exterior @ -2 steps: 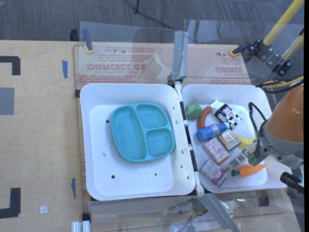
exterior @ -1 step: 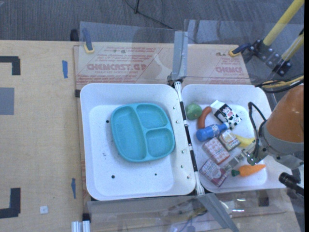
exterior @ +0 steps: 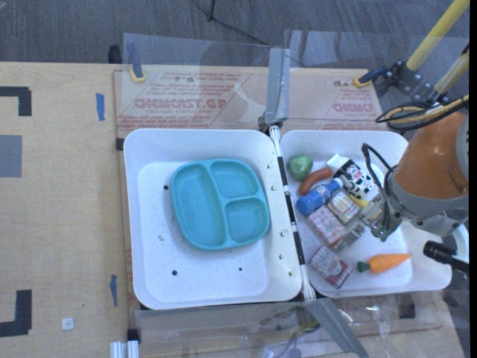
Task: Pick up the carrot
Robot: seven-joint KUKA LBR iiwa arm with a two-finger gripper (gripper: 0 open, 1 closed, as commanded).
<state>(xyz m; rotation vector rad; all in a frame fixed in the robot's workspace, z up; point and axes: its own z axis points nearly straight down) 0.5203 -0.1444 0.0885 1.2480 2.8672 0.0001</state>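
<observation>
Left bin point(exterior: 149, 222) holds a teal divided plate point(exterior: 220, 202); right bin point(exterior: 428, 274) holds the clutter, with the arm point(exterior: 436, 162) over its right side. Gripper point(exterior: 376, 218) sits low among packets point(exterior: 333, 222) mid-bin, can't tell its grip state. Carrot point(exterior: 387, 262) lies free near the bin's front edge, just below the gripper, apart from it, beside a red packet point(exterior: 329, 266).

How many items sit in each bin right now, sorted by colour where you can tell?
Left bin:
Teal divided plate: 1
Right bin:
Orange carrot: 1
Green round item: 1
Red item: 1
Blue item: 1
Mixed-colour packets, roughly: 4
Total: about 9
</observation>
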